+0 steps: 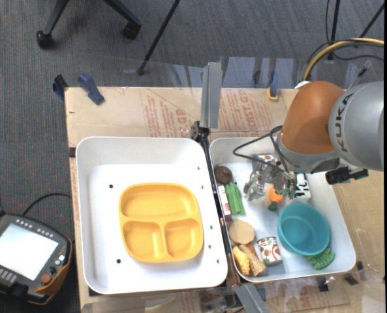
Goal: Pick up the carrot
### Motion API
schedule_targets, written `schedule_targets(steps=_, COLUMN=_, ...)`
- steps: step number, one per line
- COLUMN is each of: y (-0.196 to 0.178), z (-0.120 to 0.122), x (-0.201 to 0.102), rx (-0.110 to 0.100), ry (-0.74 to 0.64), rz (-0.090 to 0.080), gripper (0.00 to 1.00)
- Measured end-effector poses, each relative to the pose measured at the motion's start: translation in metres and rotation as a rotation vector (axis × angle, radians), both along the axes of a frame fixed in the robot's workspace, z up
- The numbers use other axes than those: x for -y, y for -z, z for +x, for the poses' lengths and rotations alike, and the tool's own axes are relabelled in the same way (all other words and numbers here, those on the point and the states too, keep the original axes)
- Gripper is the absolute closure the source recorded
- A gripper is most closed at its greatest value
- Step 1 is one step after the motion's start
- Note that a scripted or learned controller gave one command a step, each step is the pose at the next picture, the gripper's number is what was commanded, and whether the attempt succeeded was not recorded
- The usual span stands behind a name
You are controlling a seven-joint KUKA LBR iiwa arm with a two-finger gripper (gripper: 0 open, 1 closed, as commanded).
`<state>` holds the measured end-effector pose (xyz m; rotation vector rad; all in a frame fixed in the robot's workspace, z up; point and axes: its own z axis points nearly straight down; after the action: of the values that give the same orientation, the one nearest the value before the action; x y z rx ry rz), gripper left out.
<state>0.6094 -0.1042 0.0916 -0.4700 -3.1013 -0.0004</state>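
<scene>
one carrot (273,195) sits just right of my claw (266,186), centre-right of frame; claw's opening: cannot tell.

Desk (134,109): cardboard-covered top. On it: left bin (89,175), right bin (344,240), side by side, touching.

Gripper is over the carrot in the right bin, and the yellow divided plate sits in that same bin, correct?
Not quite. The camera view shows the yellow divided plate alone in the left bin, not the right bin. The gripper is indeed over the carrot in the right bin.
</scene>
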Motion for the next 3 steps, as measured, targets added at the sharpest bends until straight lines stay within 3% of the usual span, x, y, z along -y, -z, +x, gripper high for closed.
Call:
schedule_targets(steps=1, y=-0.145, z=-0.047, x=0.005, rx=0.013, ry=-0.096, rz=-0.002, gripper=1.0)
schedule_targets(steps=2, y=-0.08, z=-0.125, x=-0.024, rx=-0.003, ry=-0.393, rz=0.005, gripper=1.0)
schedule_targets(steps=3, y=-0.222, z=-0.101, x=0.053, rx=0.011, ry=-0.601, rz=-0.002, gripper=1.0)
